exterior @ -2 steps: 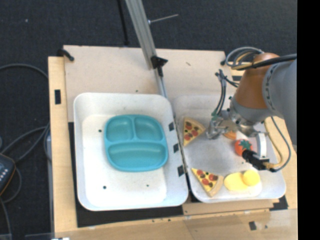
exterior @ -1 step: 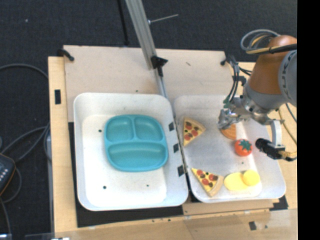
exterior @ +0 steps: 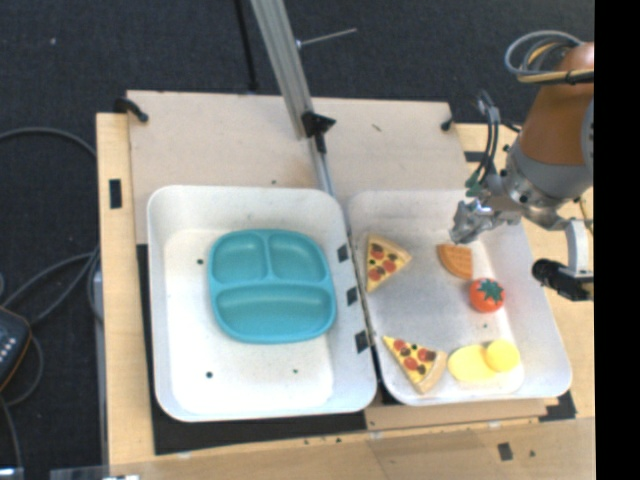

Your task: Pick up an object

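Orange bread-like piece [exterior: 456, 260] looks like likeliest target, my guess. Sits in right bin [exterior: 545, 313], upper middle, toward far edge. Tool [exterior: 468, 223] hangs just up and slightly right of it, near, can't tell if touching. Can't tell how tool is set from my feed, nothing visibly held. Tomato [exterior: 487, 295] just below-right of bread. Pizza slice [exterior: 384, 261] toward bin's left edge, second slice [exterior: 417, 359] and yellow lump [exterior: 484, 361] along near edge. Blue tray [exterior: 271, 286] in left bin [exterior: 175, 268].

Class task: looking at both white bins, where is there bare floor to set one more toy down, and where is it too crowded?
Free: right bin centre, between the upper pizza slice and tomato; left bin margin around the blue tray. Crowded: near the pincer and biscuit.
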Available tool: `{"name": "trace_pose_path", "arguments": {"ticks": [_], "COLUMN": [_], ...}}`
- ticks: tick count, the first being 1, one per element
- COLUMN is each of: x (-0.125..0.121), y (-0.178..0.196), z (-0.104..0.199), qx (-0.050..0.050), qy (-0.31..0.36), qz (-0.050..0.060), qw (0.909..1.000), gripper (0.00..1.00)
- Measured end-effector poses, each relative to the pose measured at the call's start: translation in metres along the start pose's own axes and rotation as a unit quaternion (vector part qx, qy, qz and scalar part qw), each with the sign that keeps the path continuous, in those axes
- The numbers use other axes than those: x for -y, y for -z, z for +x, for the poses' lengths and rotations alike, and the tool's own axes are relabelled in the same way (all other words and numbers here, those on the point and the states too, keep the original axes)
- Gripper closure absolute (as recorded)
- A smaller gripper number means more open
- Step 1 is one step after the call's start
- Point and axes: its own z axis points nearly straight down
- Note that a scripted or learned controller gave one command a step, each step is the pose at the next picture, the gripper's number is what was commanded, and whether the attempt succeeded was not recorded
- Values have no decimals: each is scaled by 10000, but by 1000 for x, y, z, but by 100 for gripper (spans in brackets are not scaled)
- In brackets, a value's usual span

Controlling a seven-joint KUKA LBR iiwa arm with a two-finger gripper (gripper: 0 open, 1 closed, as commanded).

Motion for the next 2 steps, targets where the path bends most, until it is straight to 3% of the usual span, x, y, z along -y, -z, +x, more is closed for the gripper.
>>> {"name": "trace_pose_path", "arguments": {"ticks": [1,2], "x": [-9,-9], "y": [62,66], "z": [-3,54], "qx": [2,-15], "qy": [29,54], "qz": [-12,23], "qw": [10000,10000], "gripper": [100,100]}}
